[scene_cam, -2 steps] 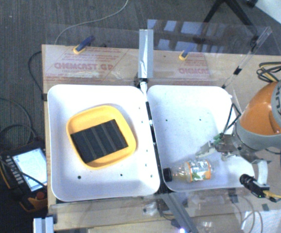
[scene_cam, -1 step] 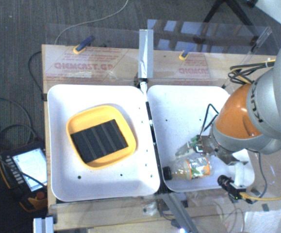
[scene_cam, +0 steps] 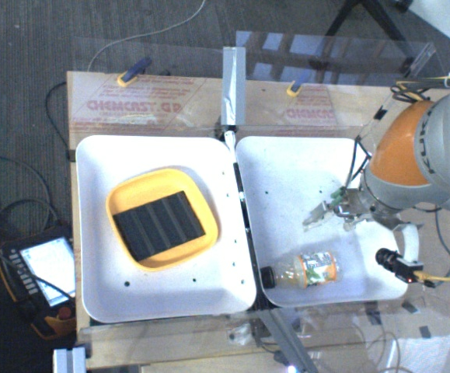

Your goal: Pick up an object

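Observation:
A small plastic bottle point(scene_cam: 308, 270) with an orange-and-green label lies on its side near the front wall of the right bin point(scene_cam: 287, 169), its black cap pointing left. In the left bin point(scene_cam: 92, 177) sits a yellow dish point(scene_cam: 123, 196) that holds a black ridged insert point(scene_cam: 158, 224). My gripper point(scene_cam: 326, 210) hangs over the middle right of the right bin, behind the bottle and apart from it. Nothing shows in it. The grey arm with its orange band point(scene_cam: 399, 158) reaches in from the right.
A raised divider point(scene_cam: 240, 200) separates the two bins. Cables run along the arm at the right, and a small black part point(scene_cam: 392, 261) hangs over the right bin's front corner. Yellow clamps point(scene_cam: 134, 71) sit on the board behind the bins.

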`<state>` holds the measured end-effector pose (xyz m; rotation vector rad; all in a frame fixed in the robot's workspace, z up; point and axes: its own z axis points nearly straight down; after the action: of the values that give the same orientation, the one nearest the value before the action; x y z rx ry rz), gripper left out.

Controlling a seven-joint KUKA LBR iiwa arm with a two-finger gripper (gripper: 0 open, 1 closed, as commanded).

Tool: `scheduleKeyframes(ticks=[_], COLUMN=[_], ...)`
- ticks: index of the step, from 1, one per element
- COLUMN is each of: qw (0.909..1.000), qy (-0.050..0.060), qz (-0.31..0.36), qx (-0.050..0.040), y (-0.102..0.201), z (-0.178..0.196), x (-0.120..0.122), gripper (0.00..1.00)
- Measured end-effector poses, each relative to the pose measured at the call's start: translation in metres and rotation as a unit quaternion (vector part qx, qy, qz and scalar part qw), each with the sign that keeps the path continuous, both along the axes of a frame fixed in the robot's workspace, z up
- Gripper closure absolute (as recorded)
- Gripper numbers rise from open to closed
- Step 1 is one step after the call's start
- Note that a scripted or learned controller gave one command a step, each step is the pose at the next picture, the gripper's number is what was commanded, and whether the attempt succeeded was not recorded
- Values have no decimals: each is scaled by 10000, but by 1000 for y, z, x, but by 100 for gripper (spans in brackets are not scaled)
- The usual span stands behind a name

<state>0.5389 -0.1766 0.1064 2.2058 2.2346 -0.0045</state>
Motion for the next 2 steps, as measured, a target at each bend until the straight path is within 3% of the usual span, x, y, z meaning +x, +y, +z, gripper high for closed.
scheduleKeyframes(ticks=[1, 2], qw=[9990, 9991], qy=[-109, -107], qz=[443, 409], qx=[-21, -33], y=[-2, 38], z=[-14, -14], x=[-48, -49], gripper=[0, 0])
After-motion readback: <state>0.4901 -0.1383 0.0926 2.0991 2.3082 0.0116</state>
